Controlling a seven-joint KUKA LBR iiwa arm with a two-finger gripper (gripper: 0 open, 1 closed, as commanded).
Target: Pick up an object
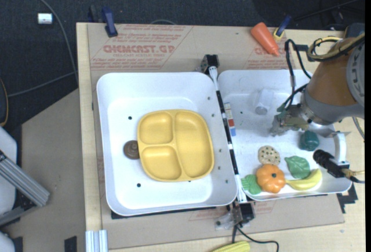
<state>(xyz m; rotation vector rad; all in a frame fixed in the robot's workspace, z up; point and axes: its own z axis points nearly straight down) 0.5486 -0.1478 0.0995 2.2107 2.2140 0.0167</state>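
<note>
Seen from above at a slant, a wooden surface (174,42) carries two shallow white bins side by side. The left bin (116,94) holds a yellow divided plate (174,145) at its centre, with a small brown round object (131,149) touching the plate's 9 o'clock edge.

The right bin (243,86) holds the likely targets, clustered toward its 5 o'clock corner: a speckled cookie (268,155), an orange pumpkin-shaped toy (271,178), a green leafy piece (298,165), a yellow banana (306,180) and a teal rounded object (309,140). A pale, hard-to-read object (264,103) lies near the bin's centre.

The grey arm with its orange band (330,80) reaches in from 3 o'clock. Its gripper (285,122) hangs low over the bin floor, between the pale object at its 10 o'clock and the cookie at its 7 o'clock. Nothing is visible between the jaws, and how far apart they stand cannot be told from this angle.

The risk here appears to be a miss: the jaws sit over bare floor, apart from every object, so closing now would likely grab nothing. The toys also lie packed together, some touching, so a descent among them could shove neighbours aside or pinch two at once. The rounded pumpkin and teal object look likely to slip from a two-finger grip.
</note>
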